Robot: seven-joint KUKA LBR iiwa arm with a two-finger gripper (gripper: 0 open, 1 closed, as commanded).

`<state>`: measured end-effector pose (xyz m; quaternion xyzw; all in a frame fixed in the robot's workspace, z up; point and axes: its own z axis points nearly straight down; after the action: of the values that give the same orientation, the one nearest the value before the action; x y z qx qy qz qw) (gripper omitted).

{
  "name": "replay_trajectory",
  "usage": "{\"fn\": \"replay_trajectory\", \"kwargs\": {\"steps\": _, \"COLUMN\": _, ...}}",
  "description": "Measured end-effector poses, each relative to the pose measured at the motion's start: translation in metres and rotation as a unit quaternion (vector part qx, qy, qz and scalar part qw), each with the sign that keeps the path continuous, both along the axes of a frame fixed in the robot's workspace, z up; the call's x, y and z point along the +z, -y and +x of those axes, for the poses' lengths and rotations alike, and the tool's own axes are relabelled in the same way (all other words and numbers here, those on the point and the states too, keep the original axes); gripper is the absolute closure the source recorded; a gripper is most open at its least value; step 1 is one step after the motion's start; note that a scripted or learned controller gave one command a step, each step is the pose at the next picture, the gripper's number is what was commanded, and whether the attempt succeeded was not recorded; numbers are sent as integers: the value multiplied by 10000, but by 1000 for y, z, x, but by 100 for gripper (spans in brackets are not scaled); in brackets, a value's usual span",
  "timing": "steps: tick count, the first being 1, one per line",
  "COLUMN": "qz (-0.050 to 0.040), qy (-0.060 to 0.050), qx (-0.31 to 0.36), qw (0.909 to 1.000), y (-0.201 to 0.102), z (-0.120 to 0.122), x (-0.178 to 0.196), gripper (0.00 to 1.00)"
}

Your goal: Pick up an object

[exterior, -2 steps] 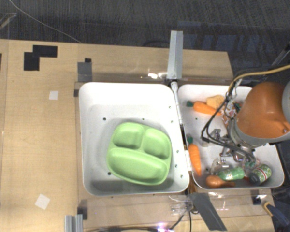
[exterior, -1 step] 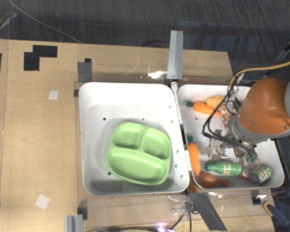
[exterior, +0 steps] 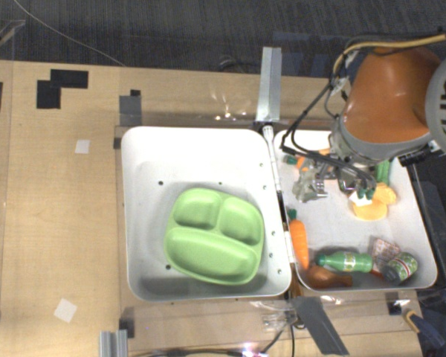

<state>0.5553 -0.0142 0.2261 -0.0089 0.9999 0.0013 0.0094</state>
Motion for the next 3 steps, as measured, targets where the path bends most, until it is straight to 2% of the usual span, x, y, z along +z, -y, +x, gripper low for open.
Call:
{"fn": "replay_trajectory", "kwargs": {"steps": 1, "qz": -1, "qy": -34, "qx": -880, "qw": 9961, "y": 31, "z": 47, "x": 41, "gripper": 100}}
{"fn": "replay_trajectory", "kwargs": {"steps": 2, "qz": 24, "qy": -42, "qx": -2133, "qw": 9770, "y": -7, "z": 88, "x": 47, "gripper": 100}}
{"fn": "replay_trajectory", "kwargs": {"steps": 3, "qz": 28, "qy": 13, "qx": -2105, "qw": 9776, "y": -7, "z": 90, "x": 61, "gripper": 100}}
